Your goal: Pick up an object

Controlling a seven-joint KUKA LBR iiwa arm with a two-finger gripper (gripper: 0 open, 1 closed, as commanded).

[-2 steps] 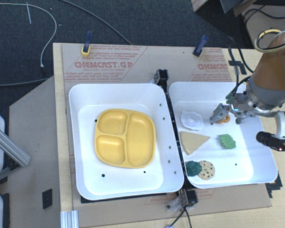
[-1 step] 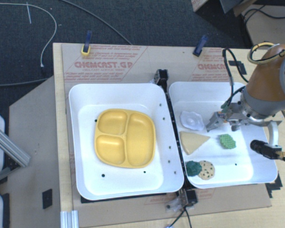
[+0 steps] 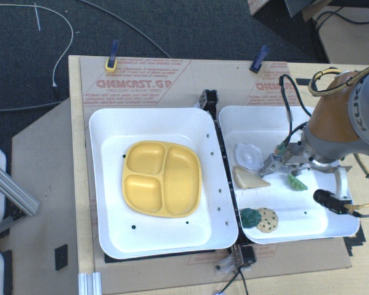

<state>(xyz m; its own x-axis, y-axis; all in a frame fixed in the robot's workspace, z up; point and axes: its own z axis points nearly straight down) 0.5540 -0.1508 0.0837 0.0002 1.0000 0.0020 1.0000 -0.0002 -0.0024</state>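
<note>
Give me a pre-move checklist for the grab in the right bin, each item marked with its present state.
1. Gripper is over the right bin: ok.
2. A target lies near it, the pale wedge: ok.
3. Wedge is between the jaws: cannot tell.
4. Clear lid beside the wedge is out of the way: cannot tell.
5. Cookie and dark green piece lie apart from the gripper: ok.
6. Yellow divided plate sits in the left bin, out of the path: ok.

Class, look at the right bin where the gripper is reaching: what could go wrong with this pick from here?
1. The gripper sits low among crowded items: the cream wedge and clear round piece lie close, so it might nudge or grab the wrong one.
2. The small green piece lies right by the wrist and could get pushed aside.
</note>
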